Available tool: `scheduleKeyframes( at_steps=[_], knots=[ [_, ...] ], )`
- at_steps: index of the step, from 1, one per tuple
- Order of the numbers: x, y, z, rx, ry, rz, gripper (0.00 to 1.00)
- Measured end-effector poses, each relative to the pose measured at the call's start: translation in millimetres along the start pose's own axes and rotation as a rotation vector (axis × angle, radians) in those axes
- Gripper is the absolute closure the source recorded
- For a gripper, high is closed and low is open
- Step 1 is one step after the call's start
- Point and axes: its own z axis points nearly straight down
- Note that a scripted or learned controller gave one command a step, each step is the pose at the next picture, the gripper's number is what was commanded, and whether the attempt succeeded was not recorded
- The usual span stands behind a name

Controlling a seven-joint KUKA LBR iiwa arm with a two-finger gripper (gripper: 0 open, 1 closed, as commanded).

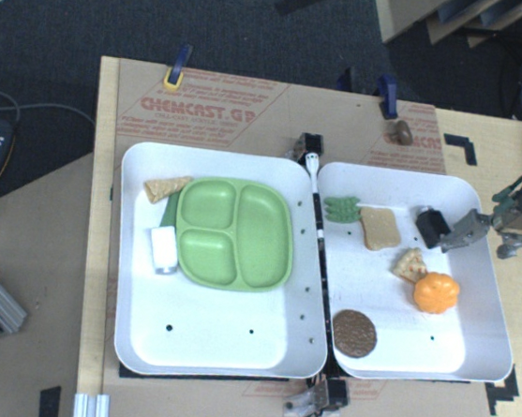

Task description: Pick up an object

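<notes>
Two bins are sitting side by side. At the right bin's [471, 347] right rim the gripper [512, 224] is hovering; whether it is open or gripping anything cannot be told. An orange fruit [436, 292] is lying in that bin, near a brown cookie [354, 332] and bread slice [379, 227].

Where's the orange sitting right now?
The orange lies in the right bin, toward its right side, just below-right of the small tan chunk; the brown cookie lies lower left.
</notes>
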Motion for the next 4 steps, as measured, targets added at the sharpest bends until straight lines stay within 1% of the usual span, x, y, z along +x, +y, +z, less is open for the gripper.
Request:
scheduleKeyframes(
  at_steps=[1,2,3,4],
  knots=[
    [0,2,-6,-0.011,-0.003,-0.003,0.0],
    [10,3,54,-0.003,0.001,-0.003,0.0],
    [16,-4,101,-0.004,0.001,-0.003,0.0],
    [22,0,143,-0.011,0.001,-0.004,0.0]
  ],
)
